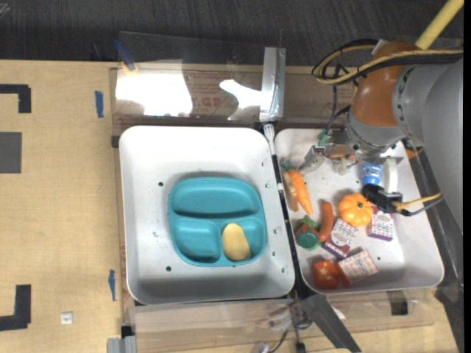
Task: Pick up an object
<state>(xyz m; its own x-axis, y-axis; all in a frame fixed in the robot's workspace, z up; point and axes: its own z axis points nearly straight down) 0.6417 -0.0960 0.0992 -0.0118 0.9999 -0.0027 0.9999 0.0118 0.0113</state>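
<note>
The right bin (423,259) holds several small items. A carrot (298,190) lies by its left wall and an orange pumpkin (356,209) sits in the middle. A red tomato (324,272) is at the front left, with a green toy vegetable (307,235) just behind it. A blue bottle (372,175) lies under the arm's wrist. My gripper (333,154) hangs over the bin's back part, above and to the right of the carrot's top. Nothing shows in its grasp.
The left bin (140,197) bears a teal divided plate (213,197) with a yellow potato (235,242) in its front right compartment. Small printed boxes (344,234) (381,226) (360,263) lie around the pumpkin. The arm's cables (346,61) loop behind the right bin.
</note>
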